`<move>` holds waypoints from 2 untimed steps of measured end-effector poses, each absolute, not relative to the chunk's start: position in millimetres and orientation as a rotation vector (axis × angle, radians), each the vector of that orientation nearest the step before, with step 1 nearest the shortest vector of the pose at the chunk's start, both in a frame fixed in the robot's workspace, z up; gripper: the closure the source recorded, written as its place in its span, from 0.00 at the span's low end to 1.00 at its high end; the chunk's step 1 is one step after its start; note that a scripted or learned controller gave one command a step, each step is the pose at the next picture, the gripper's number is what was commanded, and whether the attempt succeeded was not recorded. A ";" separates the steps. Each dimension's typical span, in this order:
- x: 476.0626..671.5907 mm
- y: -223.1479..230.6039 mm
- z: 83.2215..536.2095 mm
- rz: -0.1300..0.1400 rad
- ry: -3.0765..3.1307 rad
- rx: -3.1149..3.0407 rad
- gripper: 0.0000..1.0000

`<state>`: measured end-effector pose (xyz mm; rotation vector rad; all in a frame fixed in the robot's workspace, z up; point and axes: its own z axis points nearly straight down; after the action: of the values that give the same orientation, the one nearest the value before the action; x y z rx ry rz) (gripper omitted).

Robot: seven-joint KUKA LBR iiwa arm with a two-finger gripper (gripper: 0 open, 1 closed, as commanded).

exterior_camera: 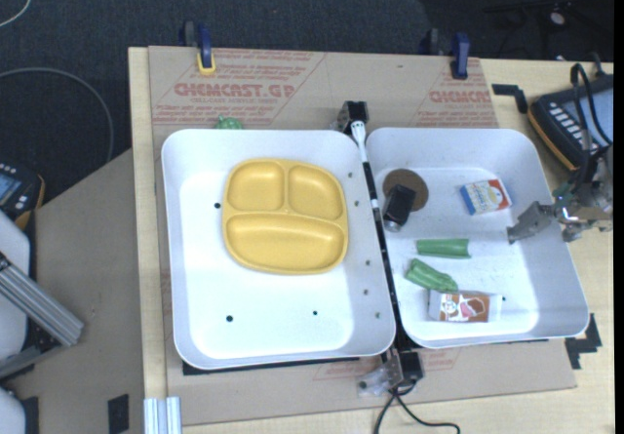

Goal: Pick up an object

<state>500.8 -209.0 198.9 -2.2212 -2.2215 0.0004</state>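
Note:
The right bin holds several small objects. A brown disc lies at its back left, with a black block leaning on it. A small blue, white and red carton sits toward the back. Two green pieces lie near the middle, one straight and one bent. A red and white carton lies flat at the front. My gripper hovers at the bin's right rim, to the right of the blue carton and apart from every object.
The left bin carries a yellow divided plate. A black cable clamp sits where the bins meet at the back. Blue clamps hold the brown board. A black and yellow device rests at the far right.

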 end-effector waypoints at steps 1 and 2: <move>501.5 -209.1 209.4 -0.001 -2.225 -2.222 1.00; 479.6 -181.8 328.0 -0.007 -2.232 -2.224 1.00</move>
<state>479.6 -181.8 328.0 -2.2237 -2.2317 -0.0071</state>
